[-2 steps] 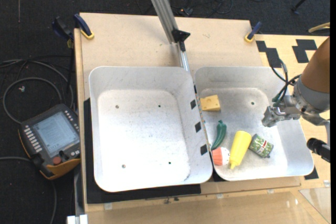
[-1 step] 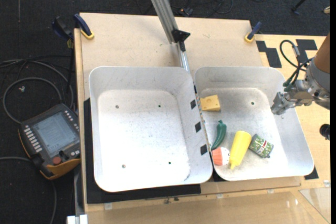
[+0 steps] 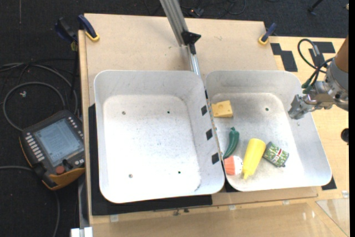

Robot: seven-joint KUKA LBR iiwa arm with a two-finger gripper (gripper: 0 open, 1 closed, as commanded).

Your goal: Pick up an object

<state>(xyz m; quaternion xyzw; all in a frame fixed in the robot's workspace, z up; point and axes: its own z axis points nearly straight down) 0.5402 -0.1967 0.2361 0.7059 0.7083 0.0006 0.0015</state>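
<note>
The right bin [image 3: 252, 83] holds several small items. A tan cheese-like block [image 3: 222, 109] lies near its left wall. A green pepper [image 3: 231, 141] lies below the block. A yellow corn-like piece [image 3: 253, 156] sits beside the pepper, with a red-and-white item [image 3: 233, 164] at its lower left and a green patterned item [image 3: 275, 154] at its right. My gripper [image 3: 297, 109] hangs over the right bin's right edge, above and to the right of the items, apart from all of them.
The left bin [image 3: 111, 86] stands beside the right one on the wooden bench [image 3: 144, 44]. A slanted metal pole [image 3: 172, 5] crosses the back of the bench. A teach pendant [image 3: 52, 144] lies on the floor at left. Yellow clamps [image 3: 91, 36] mark the back corners.
</note>
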